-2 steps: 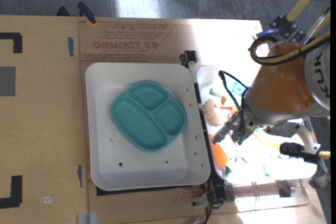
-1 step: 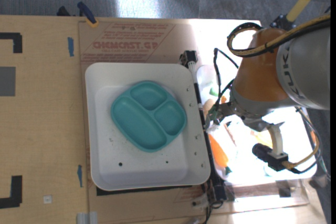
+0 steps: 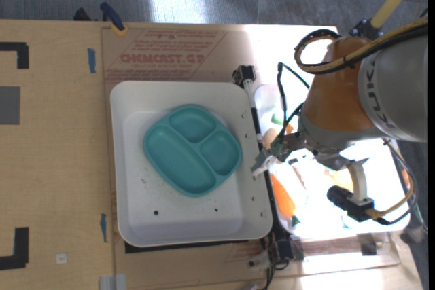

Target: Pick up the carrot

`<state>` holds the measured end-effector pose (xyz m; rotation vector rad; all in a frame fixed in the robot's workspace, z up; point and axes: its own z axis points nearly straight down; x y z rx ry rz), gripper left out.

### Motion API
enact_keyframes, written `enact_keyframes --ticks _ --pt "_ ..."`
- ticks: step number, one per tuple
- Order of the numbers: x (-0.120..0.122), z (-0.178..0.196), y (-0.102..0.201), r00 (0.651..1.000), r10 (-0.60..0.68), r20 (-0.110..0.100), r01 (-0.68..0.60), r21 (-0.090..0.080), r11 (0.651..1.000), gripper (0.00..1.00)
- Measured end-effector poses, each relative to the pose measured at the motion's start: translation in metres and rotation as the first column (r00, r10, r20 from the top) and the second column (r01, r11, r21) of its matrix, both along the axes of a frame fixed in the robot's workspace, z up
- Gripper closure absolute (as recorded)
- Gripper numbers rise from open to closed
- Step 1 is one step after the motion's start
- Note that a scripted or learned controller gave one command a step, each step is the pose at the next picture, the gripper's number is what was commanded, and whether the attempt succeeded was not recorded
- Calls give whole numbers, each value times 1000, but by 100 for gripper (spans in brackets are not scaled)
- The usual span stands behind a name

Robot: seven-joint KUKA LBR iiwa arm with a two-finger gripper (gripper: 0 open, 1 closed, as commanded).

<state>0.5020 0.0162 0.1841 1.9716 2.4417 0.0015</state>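
While the carrot [image 3: 283,199] lies low in the right bin [image 3: 380,231], the hand [image 3: 266,161] hangs just above it, its grip unreadable.

This is a robotics lab or test cell, not a home. A grey KUKA arm [image 3: 380,92] with loose black cables [image 3: 309,58] reaches over a bench topped with printed cardboard [image 3: 163,54], which has blue tape tabs [image 3: 91,59] near its left edge and black corner marks [image 3: 17,54] at the bench's left edge.
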Motion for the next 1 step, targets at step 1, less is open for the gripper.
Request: enact_keyframes --ticks 1 --pt "-22 0 -43 953 302 -6 -302 3 953 0"
